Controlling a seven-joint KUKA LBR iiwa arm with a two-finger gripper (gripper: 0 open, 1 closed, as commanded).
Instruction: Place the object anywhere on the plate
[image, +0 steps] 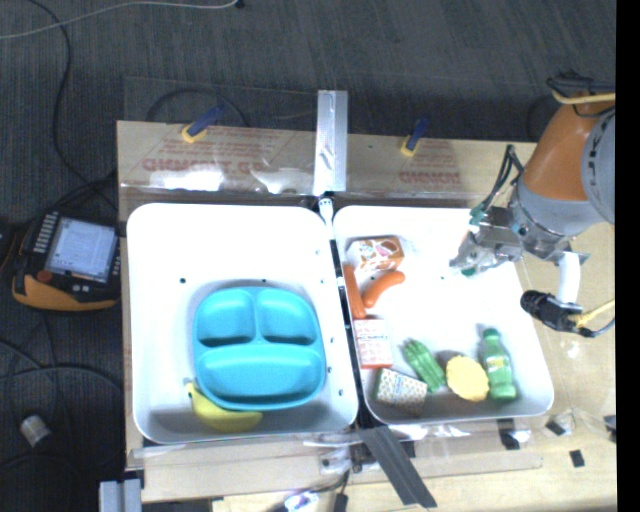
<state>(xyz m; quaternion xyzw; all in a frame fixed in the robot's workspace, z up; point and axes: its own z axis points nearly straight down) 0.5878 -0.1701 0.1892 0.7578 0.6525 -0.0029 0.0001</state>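
The blue plate (260, 345) is seen in the left bin (150, 300), a yellow banana (222, 413) tucked under its seven o'clock edge. The gripper (478, 252) is poised over the right bin (440, 300) toward two o'clock; whether it is released or clenched cannot be told

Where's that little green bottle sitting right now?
The green bottle stands in the right bin, near its front right corner, just right of a round yellow piece.

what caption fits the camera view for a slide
Gripper hovers over the right bin of toy food; blue plate waits in the left bin.
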